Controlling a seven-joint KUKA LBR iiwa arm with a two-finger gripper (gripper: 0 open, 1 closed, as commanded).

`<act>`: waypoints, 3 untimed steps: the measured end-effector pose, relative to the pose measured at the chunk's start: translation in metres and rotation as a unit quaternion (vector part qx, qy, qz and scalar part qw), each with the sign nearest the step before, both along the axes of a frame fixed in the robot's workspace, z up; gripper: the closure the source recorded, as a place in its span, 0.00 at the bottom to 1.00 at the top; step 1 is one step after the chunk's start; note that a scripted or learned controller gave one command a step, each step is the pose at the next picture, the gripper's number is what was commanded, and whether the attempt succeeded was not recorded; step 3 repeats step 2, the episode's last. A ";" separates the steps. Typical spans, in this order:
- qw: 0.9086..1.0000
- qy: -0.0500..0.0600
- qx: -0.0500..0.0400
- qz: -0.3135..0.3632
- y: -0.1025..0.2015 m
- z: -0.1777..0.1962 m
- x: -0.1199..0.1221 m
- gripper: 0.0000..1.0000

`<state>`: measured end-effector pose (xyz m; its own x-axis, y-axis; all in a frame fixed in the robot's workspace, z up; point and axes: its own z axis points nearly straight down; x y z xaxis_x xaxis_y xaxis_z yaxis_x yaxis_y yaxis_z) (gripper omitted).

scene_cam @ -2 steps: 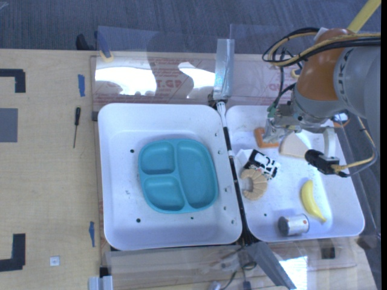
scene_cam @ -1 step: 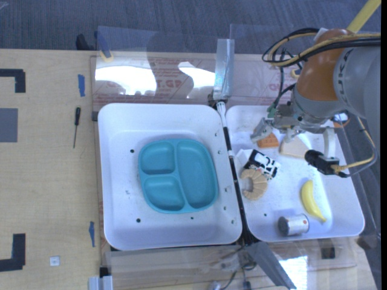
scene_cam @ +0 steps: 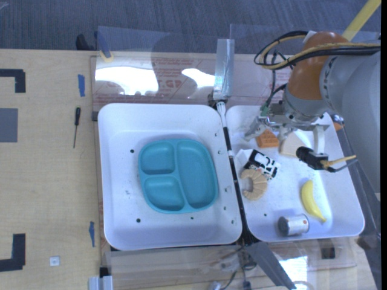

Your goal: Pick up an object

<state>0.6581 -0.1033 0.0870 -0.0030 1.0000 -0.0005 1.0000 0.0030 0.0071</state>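
My gripper (scene_cam: 273, 123) hangs over the far part of the right bin (scene_cam: 344, 222), under the orange band of the wrist. Just below it lies a small orange piece (scene_cam: 266, 140), very close to the gripper; contact cannot be made out. A cream block (scene_cam: 292, 144) rests to the right of the orange piece. Toward the bin's left wall sit a black-and-white item (scene_cam: 265, 162) and a tan round thing (scene_cam: 254, 183). Nearer the front lie a yellow banana (scene_cam: 314, 201) and a silver can (scene_cam: 293, 225) on its side.
The left bin (scene_cam: 115, 132) holds a teal divided plate (scene_cam: 178, 175). A ridge (scene_cam: 233, 180) separates the two bins. A clear panel with a metal post (scene_cam: 222, 71) stands behind them. A black screwdriver (scene_cam: 76, 125) lies on the wooden bench at the left.
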 end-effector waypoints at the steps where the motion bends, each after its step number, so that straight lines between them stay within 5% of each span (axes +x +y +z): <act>1: 1.000 -0.001 -0.001 0.001 0.001 0.011 0.001 1.00; 2: 1.000 -0.004 0.001 0.003 0.063 0.106 0.012 1.00; 3: 1.000 -0.004 0.001 0.003 0.063 0.106 0.012 1.00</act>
